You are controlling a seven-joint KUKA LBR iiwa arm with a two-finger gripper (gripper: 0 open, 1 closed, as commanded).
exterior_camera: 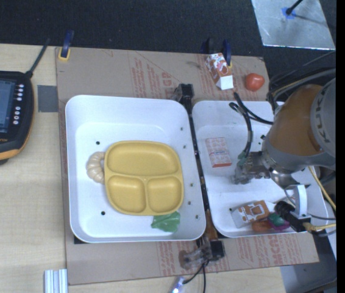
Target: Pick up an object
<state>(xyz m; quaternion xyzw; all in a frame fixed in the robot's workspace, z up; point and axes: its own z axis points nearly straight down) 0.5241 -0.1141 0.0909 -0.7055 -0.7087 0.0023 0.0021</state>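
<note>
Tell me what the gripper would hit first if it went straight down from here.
Probably the bare white floor of the right bin; the gripper hangs just right of the flat packet, though depth is unclear.

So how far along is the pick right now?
Nothing looks picked yet. The pincer is low in the right bin, beside the red-and-white packet, with nothing seen between its fingers. The small carton lies at the near edge and the yellow tray sits in the left bin. Gripping and lifting remain.
</note>
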